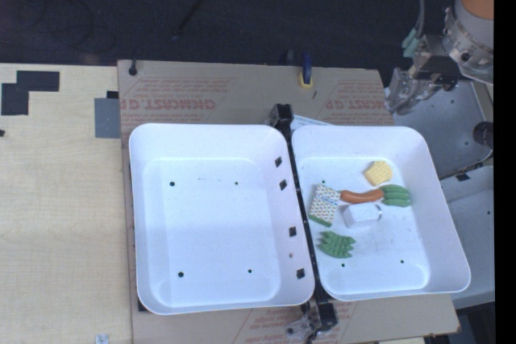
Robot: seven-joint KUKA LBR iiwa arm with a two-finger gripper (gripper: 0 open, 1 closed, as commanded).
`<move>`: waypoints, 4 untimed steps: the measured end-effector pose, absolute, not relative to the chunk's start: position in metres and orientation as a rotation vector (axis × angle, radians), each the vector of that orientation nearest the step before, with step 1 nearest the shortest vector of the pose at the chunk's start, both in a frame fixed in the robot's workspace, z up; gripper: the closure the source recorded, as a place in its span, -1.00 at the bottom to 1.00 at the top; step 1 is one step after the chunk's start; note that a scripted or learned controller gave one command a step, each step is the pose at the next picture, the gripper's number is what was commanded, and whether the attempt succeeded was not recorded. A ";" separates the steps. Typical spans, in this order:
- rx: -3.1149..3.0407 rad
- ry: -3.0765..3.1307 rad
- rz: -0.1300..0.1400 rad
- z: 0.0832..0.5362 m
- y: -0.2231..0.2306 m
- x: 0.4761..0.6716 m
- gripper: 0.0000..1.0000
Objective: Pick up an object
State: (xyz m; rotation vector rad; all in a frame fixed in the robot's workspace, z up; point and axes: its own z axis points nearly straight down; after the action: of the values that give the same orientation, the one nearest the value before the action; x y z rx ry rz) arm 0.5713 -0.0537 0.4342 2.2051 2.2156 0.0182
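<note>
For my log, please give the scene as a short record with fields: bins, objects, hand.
left bin: white, shallow
right bin: white, holds all the objects
objects: yellow piece, carrot with green top, patterned block, white block, green piece
hand: above the bench, beyond the right bin's far right corner, holds nothing visible

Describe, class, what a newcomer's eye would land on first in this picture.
The small bright cluster in the right bin: a yellow piece, a carrot with its green top, a patterned block, and a green item below. Next, the gripper, hanging beyond that bin's upper right corner.
</note>
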 end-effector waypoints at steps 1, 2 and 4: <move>2.226 2.223 -0.007 0.390 -0.065 0.550 1.00; 2.226 2.225 -0.009 0.323 -0.065 0.548 1.00; 2.236 2.217 -0.011 0.244 -0.123 0.473 1.00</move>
State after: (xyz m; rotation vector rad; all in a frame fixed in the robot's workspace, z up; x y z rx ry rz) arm 0.4735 -0.1231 0.2436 2.2356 2.2171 -0.0107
